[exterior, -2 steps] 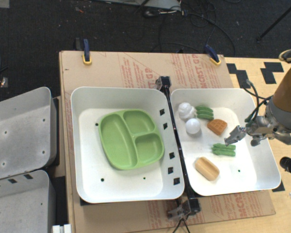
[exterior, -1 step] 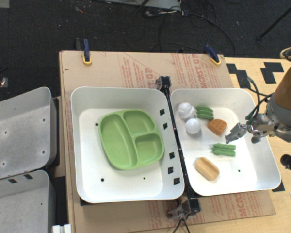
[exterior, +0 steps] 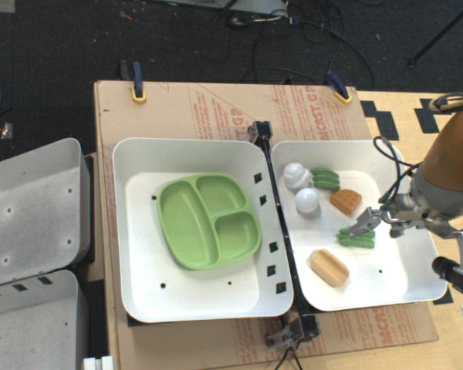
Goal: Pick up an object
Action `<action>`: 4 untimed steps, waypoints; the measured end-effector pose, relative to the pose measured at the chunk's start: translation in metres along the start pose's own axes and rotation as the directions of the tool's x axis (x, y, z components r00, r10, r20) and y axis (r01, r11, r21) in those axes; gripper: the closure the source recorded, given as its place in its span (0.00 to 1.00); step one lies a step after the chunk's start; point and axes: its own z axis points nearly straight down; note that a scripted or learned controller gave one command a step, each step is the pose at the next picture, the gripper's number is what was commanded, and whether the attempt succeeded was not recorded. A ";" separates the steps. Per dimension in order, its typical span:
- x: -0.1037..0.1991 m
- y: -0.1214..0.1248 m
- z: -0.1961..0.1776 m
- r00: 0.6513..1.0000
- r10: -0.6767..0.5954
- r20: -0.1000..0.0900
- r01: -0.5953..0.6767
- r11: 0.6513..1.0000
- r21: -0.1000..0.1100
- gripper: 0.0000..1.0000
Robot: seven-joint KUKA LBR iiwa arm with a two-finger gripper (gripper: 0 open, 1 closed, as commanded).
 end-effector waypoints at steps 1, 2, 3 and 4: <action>0.000 0.001 0.043 1.000 0.000 0.000 0.000 1.000 -0.001 0.00; 0.000 0.001 0.064 1.000 0.000 0.000 0.000 1.000 -0.002 0.00; 0.000 0.001 0.053 1.000 0.001 0.001 -0.001 1.000 -0.005 1.00; -0.005 0.001 0.009 1.000 0.000 0.003 0.000 1.000 -0.007 1.00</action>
